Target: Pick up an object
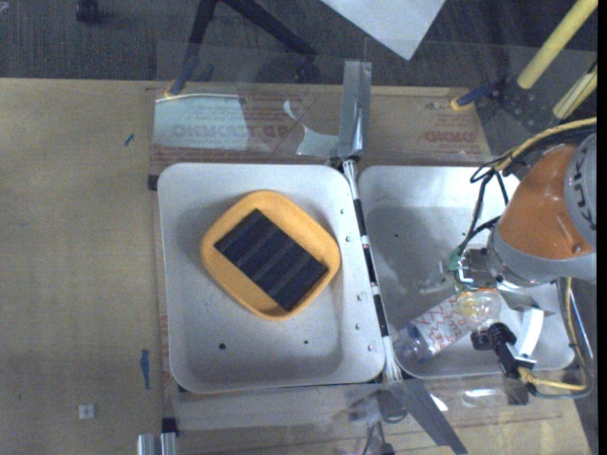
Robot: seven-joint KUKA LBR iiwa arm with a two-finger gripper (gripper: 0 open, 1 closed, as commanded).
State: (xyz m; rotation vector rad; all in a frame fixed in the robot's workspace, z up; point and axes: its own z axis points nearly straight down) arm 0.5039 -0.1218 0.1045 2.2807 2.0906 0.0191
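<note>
Fingers: we cannot tell their state; the gripper [471,287] is low in the right bin [398,207], its tip lost in clutter.
Object: a clear patterned bottle [438,328] lies just beside the gripper, toward the near left corner.
Left bin [180,254]: an orange tray [270,254] with a dark panel.
Risk: we judge the slick, round bottle may roll or slide off against the bin wall.

Cut off by the right edge: arm [555,211] and right bin [417,207]. Hidden under the wrist: gripper [471,303], fingers impossible to judge. Partly covered beside it: 1 clear bottle [432,332], glare-blurred near its upper end.
</note>
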